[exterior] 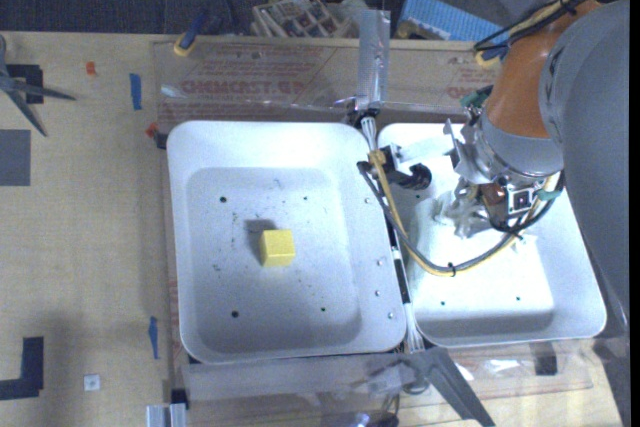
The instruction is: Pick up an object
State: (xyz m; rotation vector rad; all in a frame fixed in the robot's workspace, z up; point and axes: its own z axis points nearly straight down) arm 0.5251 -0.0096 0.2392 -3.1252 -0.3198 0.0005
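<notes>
A small yellow block (278, 247) lies alone near the middle of the left bin (200, 155). The arm, grey with an orange band, reaches in from the right over the right bin (560, 315). Its gripper (462, 212) hangs low over that bin's upper left part, far to the right of the block. The bright bin floor and the wrist body blur the gripper's lower end. I see nothing held at it.
A yellow and black cable (395, 215) loops from the divider between the bins down into the right bin and back to the wrist. A clear panel (270, 75) stands behind the bins. Blue tape marks and dark clips lie on the wooden bench at left.
</notes>
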